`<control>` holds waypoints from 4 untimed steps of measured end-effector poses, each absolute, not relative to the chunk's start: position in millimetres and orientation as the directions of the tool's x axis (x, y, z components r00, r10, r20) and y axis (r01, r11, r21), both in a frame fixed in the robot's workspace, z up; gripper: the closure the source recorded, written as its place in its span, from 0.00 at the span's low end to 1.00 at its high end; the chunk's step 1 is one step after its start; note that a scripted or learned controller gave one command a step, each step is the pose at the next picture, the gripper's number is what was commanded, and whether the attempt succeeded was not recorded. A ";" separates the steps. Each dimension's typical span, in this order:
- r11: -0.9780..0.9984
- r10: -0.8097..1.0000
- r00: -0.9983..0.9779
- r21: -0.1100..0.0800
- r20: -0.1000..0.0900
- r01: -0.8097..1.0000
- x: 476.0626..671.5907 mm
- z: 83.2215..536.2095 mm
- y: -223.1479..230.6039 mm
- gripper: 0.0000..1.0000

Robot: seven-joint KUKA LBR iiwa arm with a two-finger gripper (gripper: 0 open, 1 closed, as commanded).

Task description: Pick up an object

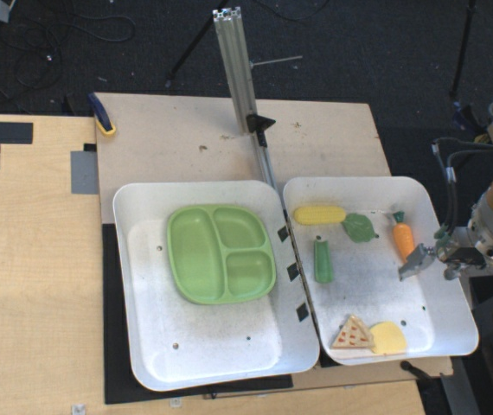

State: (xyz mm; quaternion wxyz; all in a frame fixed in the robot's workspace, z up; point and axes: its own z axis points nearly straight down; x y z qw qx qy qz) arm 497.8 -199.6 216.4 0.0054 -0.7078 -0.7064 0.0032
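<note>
— Right, where's your claw [421, 262]?

— At the right bin's [454, 331] right rim; whether it's released or clenched, I cannot tell.

— Nearest target?

— The carrot [403, 239], just left of my claw, near that bin's upper right. Orange, green-tipped, its long axis running roughly up-down, slightly tilted. I'd judge a short reach left does it.

Green plate [221, 254], yellow corn [318, 214], orange carrot [403, 239], white bins [143, 335].
</note>
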 end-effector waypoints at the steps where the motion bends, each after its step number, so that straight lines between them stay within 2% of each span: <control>1: 0.000 1.000 0.000 -0.002 0.000 1.000 500.3 221.4 -199.7 0.00; 2: -0.001 1.000 0.001 -0.008 0.003 1.000 495.8 177.3 -198.7 0.00; 4: -0.001 1.000 0.001 -0.001 0.003 1.000 491.9 89.5 -202.0 0.00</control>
